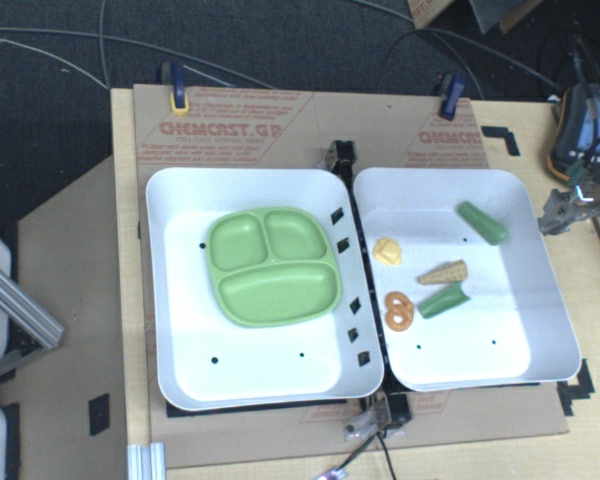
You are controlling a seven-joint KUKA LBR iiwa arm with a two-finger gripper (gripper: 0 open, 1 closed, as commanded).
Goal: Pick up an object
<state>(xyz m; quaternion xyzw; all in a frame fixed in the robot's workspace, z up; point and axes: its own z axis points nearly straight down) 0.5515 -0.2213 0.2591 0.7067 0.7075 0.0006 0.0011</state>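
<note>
The right bin [540,348] holds several small toy foods. A green cylinder [482,222] lies toward the back right. A yellow piece [386,251] sits near the left wall. A tan cone [443,271] lies in the middle, with a green pickle [443,301] just in front of it and an orange pretzel [398,311] to its left. My gripper [568,206] sits at the far right edge of the view, just outside the right bin's right rim, apart from all the objects. Nothing is seen in it.
The left bin [180,358] holds a green divided plate [273,266]. A black divider with clips [352,268] runs between the bins. Blue clamps [180,93] [450,96] pin the cardboard sheet at the back. Cables cross the dark floor behind the bench.
</note>
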